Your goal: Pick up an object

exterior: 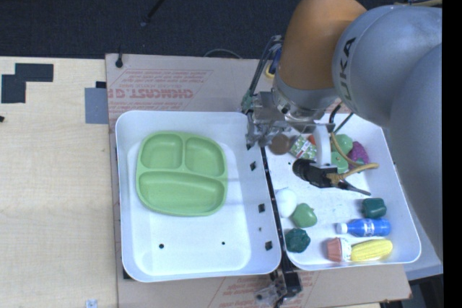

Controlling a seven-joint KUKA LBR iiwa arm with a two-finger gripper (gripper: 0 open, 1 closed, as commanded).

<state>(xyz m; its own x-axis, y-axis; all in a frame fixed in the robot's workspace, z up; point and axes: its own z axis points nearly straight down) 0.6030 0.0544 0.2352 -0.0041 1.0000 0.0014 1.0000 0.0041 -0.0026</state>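
A cardboard-covered bench [173, 86] is bearing two white bins; the gripper [268, 132] is hanging over the right bin's [404, 242] upper-left corner, its grip impossible to judge.

The big grey KUKA arm [390, 61] comes in from the right side and bends downward, with its rounded orange band [317, 32] sitting right above the wrist. Below that hangs the dark metal two-finger gripper [261, 132], pointing down, low over the inner edge of the right side. Wrist looks roughly vertical.
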